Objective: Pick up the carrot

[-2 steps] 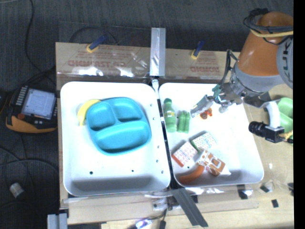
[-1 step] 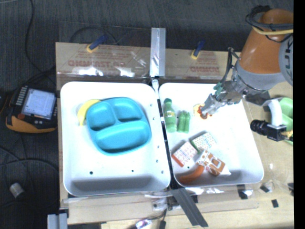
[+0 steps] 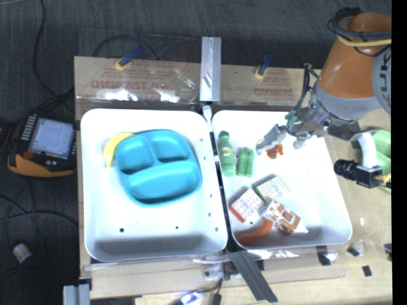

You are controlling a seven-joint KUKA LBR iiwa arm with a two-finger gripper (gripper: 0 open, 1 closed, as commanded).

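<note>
Gripper (image 3: pixel 275 146), its two fingers spread, hangs over the right bin (image 3: pixel 337 189); something small and orange sits between them. We judge it the carrot (image 3: pixel 275 150); the loose hold could drop it.

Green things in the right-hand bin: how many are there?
2: a green bottle against the bin's left wall, and a smaller green piece just right of it. Others may be hidden.
</note>
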